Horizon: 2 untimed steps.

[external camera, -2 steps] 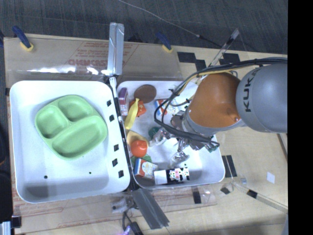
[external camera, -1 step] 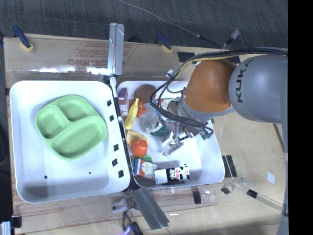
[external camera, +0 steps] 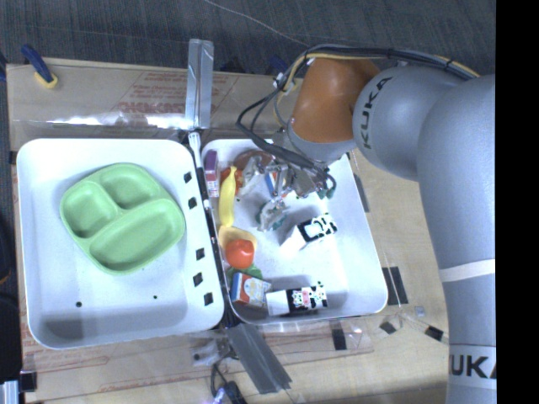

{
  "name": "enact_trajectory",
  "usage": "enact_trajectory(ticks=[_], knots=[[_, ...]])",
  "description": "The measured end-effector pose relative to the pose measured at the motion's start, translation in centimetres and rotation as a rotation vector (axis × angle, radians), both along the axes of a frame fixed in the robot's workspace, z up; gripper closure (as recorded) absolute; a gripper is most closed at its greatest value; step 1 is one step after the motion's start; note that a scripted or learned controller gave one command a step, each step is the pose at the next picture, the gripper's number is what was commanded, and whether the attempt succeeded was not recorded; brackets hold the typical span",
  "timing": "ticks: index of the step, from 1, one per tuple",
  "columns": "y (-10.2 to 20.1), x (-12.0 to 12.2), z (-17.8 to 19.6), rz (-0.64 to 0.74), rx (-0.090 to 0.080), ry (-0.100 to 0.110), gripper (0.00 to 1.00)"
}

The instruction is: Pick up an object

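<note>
My gripper (external camera: pixel 278 202) is down inside the right bin (external camera: pixel 358 251), under the orange wrist band (external camera: pixel 328 99), near the bin's upper middle. It hangs over a cluster of items. A yellow banana (external camera: pixel 226 196) lies along the bin's left wall, just left of the gripper. A black-and-white patterned block (external camera: pixel 317 228) sits just to the gripper's lower right. A red tomato (external camera: pixel 241 252) rests below the banana. A small carton (external camera: pixel 249 289) and a second black-and-white patterned piece (external camera: pixel 306 298) lie by the front wall. The wrist hides whatever lies directly under it.
The left bin (external camera: pixel 50 310) holds a green divided plate (external camera: pixel 123 217). A metal bar (external camera: pixel 200 82) stands at the divider between the bins. Cables (external camera: pixel 261 112) loop off the wrist on its left side. The grey arm (external camera: pixel 446 167) covers the right edge of the bench.
</note>
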<state>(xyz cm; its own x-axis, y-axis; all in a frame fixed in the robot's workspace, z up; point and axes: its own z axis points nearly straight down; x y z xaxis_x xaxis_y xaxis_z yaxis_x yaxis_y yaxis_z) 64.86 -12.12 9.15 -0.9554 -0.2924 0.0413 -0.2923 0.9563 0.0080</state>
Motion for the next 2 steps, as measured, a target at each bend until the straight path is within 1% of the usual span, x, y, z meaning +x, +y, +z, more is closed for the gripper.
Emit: enact_trajectory(ticks=[1, 2], knots=[[0.9, -1.6, -0.1, -0.201, -0.009, -0.021, 0.0], [1.2, -1.2, 1.1, -0.197, -0.004, -0.039, 1.0]])
